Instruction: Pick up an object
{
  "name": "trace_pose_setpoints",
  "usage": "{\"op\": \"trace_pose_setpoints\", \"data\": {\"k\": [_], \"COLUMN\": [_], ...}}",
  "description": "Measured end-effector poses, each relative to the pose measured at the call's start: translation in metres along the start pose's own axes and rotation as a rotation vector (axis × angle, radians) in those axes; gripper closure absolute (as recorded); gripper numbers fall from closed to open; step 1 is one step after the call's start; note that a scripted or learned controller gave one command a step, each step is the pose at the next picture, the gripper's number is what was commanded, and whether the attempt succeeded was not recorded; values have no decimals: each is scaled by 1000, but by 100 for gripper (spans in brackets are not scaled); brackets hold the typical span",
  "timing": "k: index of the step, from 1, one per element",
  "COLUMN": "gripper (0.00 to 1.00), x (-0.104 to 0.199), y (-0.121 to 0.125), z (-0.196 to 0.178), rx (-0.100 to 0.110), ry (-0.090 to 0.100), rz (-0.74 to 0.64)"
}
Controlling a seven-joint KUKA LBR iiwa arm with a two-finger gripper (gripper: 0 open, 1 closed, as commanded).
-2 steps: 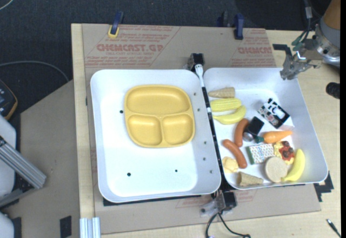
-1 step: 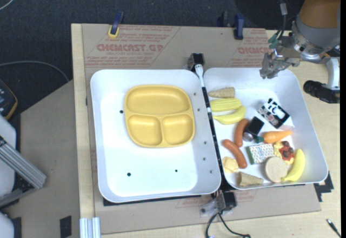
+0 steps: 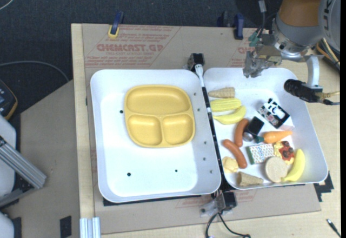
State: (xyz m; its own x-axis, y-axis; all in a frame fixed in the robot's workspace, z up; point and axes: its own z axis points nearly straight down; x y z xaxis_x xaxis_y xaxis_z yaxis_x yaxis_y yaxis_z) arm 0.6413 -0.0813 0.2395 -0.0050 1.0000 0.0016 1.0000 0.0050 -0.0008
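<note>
The right white bin (image 3: 316, 139) holds several toy foods. Among them are a corn cob (image 3: 225, 105), a yellow banana (image 3: 231, 118), two red sausages (image 3: 240, 132), an orange carrot (image 3: 277, 136), a black-and-white pack (image 3: 273, 112) and a round biscuit (image 3: 275, 169). My gripper (image 3: 253, 71) hangs over the far left corner of this bin, above bare white floor. It is beyond the pale wedge (image 3: 223, 92) and touches none of the foods. I see nothing in it.
The left bin (image 3: 108, 150) carries a yellow three-compartment tray (image 3: 159, 114). A black ridge (image 3: 205, 107) divides the two bins. The arm's black fitting (image 3: 299, 89) overhangs the right bin's far right side. Clamps (image 3: 114, 27) sit on the cardboard's far edge.
</note>
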Motion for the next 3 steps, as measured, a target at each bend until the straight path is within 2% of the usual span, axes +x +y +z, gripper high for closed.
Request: {"op": "trace_pose_setpoints", "data": {"k": [1,2,3], "gripper": [100,100,100], "x": [51,70,71], "y": [-14,-9,-19], "z": [20,24,7], "rx": [4,0,-3], "ry": [1,-1,-1], "rz": [0,2,4]}}
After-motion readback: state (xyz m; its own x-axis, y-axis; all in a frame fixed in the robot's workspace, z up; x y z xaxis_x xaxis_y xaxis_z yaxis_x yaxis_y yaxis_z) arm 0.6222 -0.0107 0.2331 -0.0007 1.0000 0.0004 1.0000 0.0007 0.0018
